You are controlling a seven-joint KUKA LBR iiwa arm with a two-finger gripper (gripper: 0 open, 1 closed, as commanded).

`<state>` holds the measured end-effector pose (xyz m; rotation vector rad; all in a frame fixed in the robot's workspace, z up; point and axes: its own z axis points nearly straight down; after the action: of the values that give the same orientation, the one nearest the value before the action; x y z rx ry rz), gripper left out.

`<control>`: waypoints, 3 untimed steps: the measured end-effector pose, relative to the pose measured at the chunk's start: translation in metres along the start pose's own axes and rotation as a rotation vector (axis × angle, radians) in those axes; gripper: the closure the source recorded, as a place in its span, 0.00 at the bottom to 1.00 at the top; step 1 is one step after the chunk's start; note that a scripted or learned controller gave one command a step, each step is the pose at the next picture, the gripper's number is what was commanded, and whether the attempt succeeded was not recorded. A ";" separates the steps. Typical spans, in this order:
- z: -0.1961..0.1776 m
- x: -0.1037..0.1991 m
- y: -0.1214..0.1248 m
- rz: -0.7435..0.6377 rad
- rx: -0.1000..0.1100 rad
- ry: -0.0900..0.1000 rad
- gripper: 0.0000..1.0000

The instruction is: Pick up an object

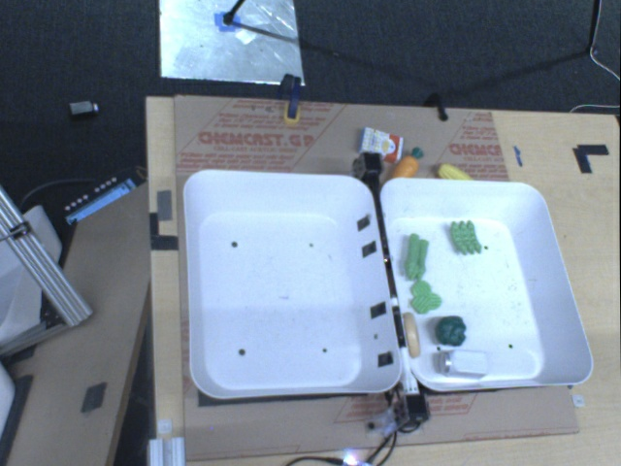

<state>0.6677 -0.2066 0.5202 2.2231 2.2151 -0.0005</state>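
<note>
The right bin [543,260] holds several small objects. A ridged green piece [465,237] lies toward its far side. A long green vegetable [416,256] lies by the left wall, with a light green leafy piece [424,297] just below it. A dark green round lump [450,331] sits nearer the front. A white block with a grey end [460,362] lies at the front wall, and a tan oval piece [411,335] rests against the left wall.
The left bin [281,280] stands beside the right one. Behind the bins on the cardboard lie a small white-and-red packet [380,144], an orange carrot-like toy [405,165] and a yellow toy [453,173]. A metal frame [39,270] stands at the left.
</note>
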 end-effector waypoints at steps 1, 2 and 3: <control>-0.016 0.000 0.001 -0.005 -0.003 0.000 1.00; -0.017 0.040 -0.111 -0.008 0.000 0.005 1.00; -0.015 0.031 -0.057 -0.009 -0.003 0.000 1.00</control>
<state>0.6108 -0.1757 0.5352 2.2121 2.2230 0.0022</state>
